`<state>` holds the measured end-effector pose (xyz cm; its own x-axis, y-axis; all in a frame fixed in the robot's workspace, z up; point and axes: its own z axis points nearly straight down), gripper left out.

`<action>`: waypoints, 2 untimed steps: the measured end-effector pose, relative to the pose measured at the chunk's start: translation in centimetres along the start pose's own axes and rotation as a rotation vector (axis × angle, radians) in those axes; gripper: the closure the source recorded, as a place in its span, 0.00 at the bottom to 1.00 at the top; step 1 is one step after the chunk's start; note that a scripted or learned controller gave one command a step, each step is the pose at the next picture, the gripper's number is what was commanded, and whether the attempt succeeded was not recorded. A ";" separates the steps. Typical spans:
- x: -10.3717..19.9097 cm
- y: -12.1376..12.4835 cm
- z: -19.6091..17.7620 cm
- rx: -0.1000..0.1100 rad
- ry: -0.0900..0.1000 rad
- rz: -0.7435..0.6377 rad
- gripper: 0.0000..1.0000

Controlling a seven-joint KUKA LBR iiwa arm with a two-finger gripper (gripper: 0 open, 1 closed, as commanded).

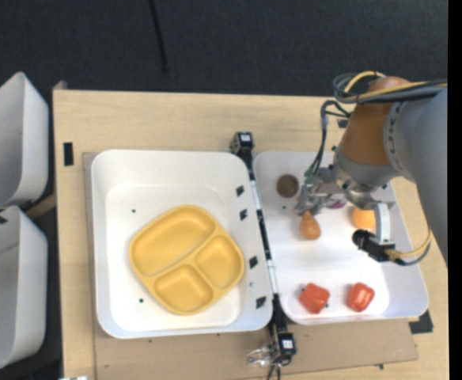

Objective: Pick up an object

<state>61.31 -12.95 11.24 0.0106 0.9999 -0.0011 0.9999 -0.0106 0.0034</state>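
Note:
My gripper [312, 203] hangs low over the upper middle of the right bin [405, 287]. Just below its tip lies a small orange-brown, egg-shaped object [310, 227]; I cannot tell whether the two touch. A dark brown round object [287, 185] rests to the gripper's left. To its right, a yellow-orange object [363, 218] is partly hidden by the wrist. Two red objects [315, 298] [361, 295] sit side by side near the bin's front edge.
The left bin [108, 212] holds a yellow three-compartment plate [186, 258]. A raised divider with black clips [256, 212] separates the bins. The grey arm with its orange band [369, 137] and cables covers the right bin's back right corner.

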 end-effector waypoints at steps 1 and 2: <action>-0.2 0.1 -4.3 -0.001 0.000 -0.001 1.00; 0.1 0.7 -8.9 -0.003 0.000 -0.013 1.00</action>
<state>61.97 -12.85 20.14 -0.0023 1.0000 -0.0010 1.0000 0.0023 0.0063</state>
